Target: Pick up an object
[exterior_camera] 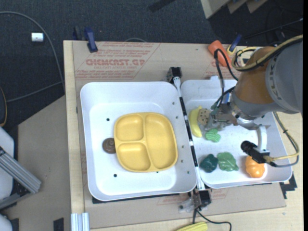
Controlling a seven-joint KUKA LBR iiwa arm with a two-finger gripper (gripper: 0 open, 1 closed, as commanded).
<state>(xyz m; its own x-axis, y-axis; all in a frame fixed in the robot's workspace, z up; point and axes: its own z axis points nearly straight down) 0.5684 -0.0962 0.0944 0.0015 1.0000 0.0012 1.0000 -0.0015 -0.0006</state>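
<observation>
1. The grey arm reaches in from the right, its orange band above the wrist, bent down over the right bin.
2. The gripper sits low at the left side of that bin, between a pale yellow object and a small light green piece. I cannot tell whether the fingers are spread or pressed together, nor whether anything sits between them.
3. Dark cables run from the wrist, and a black fitting hangs just above an orange fruit-like object.
4. The two white bins stand side by side on a cardboard-covered bench with red printing; dark carpet surrounds it.
5. The left bin holds one yellow divided tray with three compartments, and one brown round object touching the tray's left edge.
6. The right bin holds five loose objects: the pale yellow one, the light green piece, one dark green object, one leafy green object just beside it, and the orange one near the front right corner.
</observation>
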